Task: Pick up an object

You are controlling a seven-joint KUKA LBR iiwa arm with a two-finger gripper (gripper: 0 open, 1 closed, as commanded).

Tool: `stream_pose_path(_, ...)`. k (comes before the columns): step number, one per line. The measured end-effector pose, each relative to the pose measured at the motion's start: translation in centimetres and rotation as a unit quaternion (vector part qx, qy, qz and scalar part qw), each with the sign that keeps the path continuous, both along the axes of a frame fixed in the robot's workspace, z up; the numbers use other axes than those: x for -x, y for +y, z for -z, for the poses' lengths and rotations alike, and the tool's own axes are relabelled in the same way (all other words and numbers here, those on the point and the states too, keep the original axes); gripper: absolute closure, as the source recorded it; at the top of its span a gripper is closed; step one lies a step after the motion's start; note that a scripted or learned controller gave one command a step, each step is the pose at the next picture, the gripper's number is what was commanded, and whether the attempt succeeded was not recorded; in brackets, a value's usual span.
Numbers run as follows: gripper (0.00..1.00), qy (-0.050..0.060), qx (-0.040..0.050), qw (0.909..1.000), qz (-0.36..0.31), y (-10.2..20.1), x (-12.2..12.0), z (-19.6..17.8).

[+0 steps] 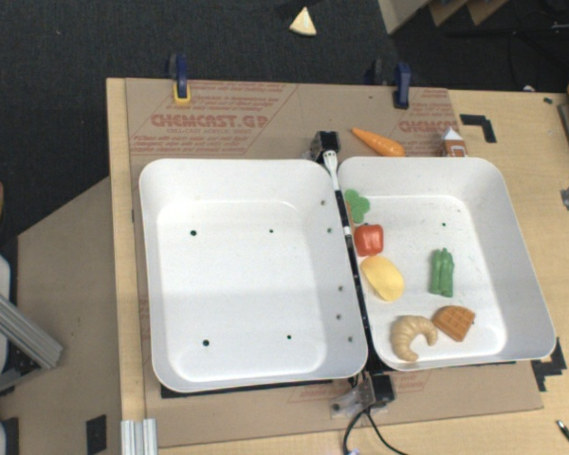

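The right bin [493,207] holds several toy foods along its left and front. A green leafy piece [357,205] lies by the divider, with a red pepper [368,240] just below it. A yellow lemon-like piece [383,279] sits under the pepper. A green bean pod [442,272] lies near the middle. A tan croissant [413,336] and a brown waffle-like piece [454,323] rest at the front.
The left bin [171,254] sits beside the right one on a brown board. An orange carrot [377,142] and a small bottle [452,144] lie on the board behind the right bin. Blue clamps [179,76] hold the board's far edge.
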State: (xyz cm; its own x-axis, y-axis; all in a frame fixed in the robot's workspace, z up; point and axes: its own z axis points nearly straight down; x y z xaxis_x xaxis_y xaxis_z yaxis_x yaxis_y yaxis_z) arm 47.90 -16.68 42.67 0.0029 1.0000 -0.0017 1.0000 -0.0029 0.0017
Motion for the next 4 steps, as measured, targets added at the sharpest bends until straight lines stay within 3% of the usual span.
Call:
stream_pose_path(1,1.0,-0.001,0.0018,1.0,0.0,-4.8,-2.4,0.5)
stream_pose_path(2,1.0,-0.002,0.0012,1.0,-0.001,-5.8,0.0,-1.2)
stream_pose_path(4,1.0,-0.002,0.0013,1.0,-0.002,-5.7,-0.1,-4.7)
